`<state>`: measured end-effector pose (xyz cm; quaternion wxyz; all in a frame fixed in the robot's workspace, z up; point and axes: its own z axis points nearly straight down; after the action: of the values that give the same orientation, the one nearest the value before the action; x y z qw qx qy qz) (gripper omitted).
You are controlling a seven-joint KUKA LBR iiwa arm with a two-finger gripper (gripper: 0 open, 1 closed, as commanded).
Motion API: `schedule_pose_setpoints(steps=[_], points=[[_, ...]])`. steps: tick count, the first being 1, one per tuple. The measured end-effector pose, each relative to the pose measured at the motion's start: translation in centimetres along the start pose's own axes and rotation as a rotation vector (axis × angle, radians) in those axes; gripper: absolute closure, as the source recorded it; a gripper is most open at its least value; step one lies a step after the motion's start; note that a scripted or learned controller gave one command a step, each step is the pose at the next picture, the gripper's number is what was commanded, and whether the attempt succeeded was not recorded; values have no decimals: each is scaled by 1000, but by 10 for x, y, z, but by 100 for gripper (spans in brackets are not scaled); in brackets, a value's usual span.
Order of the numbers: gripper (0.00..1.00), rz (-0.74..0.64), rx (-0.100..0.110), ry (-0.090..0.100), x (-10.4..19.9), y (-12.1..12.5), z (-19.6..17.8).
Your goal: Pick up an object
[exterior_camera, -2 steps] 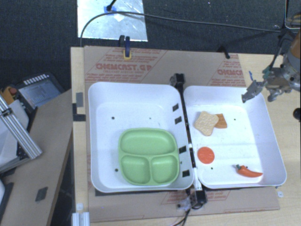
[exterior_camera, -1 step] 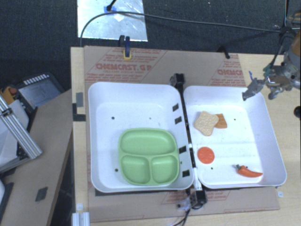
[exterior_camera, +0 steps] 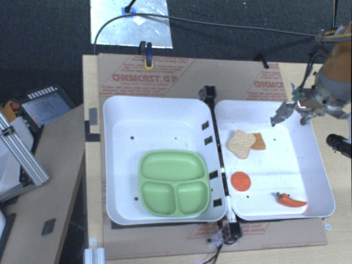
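Nearest the camera: carrot (exterior_camera: 290, 200) in the right bin (exterior_camera: 316, 164), front corner, well below the hand and slightly left of it. Tomato slice (exterior_camera: 240, 181) further left, near the divider between the bins. Green tray (exterior_camera: 174, 181), three compartments, sits in the left bin (exterior_camera: 118, 147), far left of the hand and lower. Mid bin: cracker (exterior_camera: 241, 143) with an orange chip (exterior_camera: 258, 142) touching its right edge, both below-left of the hand, apart from it. Hand (exterior_camera: 291, 113) hovers over the right bin's far right corner, fingers spread apart, nothing between them. Arm (exterior_camera: 335, 73) comes in from the right, orange band above the wrist. Beyond the hand: cardboard sheet (exterior_camera: 165, 73) under the bins on the bench (exterior_camera: 66, 164), yellow clamp (exterior_camera: 148, 55) at its far edge, metal plate (exterior_camera: 132, 15) furthest back.
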<state>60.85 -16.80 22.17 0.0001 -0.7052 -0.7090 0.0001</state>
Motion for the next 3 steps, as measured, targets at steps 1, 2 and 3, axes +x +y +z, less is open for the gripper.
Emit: schedule_pose_setpoints(steps=[1,2,3], points=[[0,3,1,0,3,-1,42],[0,4,2,0,3,-2,104],[100,3,-4,-1,3,0,90]])
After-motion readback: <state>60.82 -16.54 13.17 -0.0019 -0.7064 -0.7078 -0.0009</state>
